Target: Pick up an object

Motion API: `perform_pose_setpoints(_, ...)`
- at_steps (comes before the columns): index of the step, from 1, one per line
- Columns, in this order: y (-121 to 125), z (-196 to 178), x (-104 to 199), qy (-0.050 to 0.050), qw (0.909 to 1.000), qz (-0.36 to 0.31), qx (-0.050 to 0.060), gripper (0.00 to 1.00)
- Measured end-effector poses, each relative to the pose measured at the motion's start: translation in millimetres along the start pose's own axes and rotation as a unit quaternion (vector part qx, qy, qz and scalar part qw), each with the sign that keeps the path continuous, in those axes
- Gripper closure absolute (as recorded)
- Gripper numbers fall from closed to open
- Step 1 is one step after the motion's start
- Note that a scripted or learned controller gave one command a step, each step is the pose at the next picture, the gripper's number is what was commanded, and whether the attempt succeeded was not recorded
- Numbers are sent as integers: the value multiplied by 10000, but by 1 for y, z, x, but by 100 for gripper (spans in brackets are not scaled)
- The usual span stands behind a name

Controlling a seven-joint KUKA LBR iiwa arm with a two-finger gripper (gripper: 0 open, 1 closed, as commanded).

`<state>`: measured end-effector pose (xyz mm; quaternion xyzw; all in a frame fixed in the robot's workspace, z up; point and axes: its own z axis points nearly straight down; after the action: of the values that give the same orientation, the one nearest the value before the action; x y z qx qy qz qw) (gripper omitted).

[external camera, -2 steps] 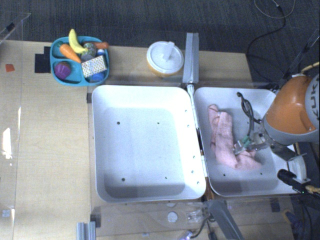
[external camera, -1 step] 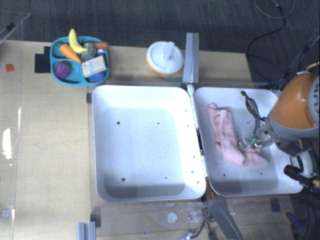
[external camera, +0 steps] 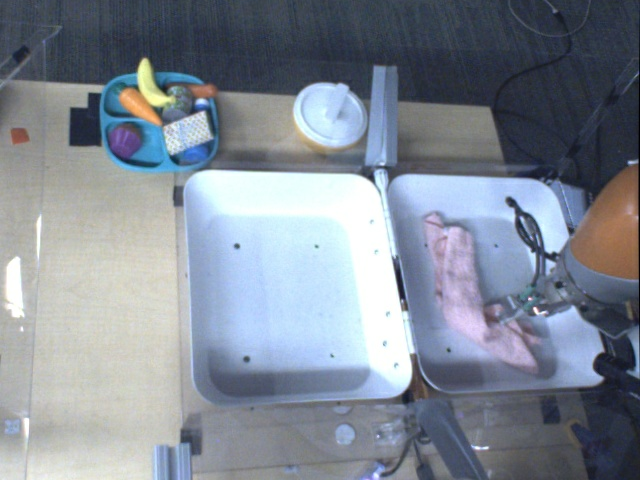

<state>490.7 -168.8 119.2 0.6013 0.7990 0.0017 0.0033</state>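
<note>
A pink cloth lies rumpled in the right bin, running from about eleven o'clock down to five o'clock across the bin floor, its lower end bunched up. That slack sprawl looks like the way a soft thing settles when it simply lies loose.

The arm comes in from three o'clock, and its gripper sits low over the lower half of the cloth, right at the bunched part. I'd judge it has been placed there because the folds give the fingers something to pinch. The tips seem to touch or press into the fabric, but from here they are small and blurred; I cannot tell how far apart they stand, or whether any cloth is caught between them.

The left bin sits just beside, at nine o'clock. Beyond the bins, at twelve o'clock, stands a white lidded container, and at ten o'clock a blue tray of toy food.
</note>
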Motion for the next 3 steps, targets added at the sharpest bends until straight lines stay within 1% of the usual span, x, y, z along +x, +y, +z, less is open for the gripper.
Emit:
perform_pose_setpoints(1, 0, 0, 0, 0, 10000, 1, 1, 0)
perform_pose_setpoints(2, 36, 27, 27, -23, 9998, -193, -45, 0)
perform_pose_setpoints(3, 54, 27, 58, -41, 9958, -915, -55, 0)
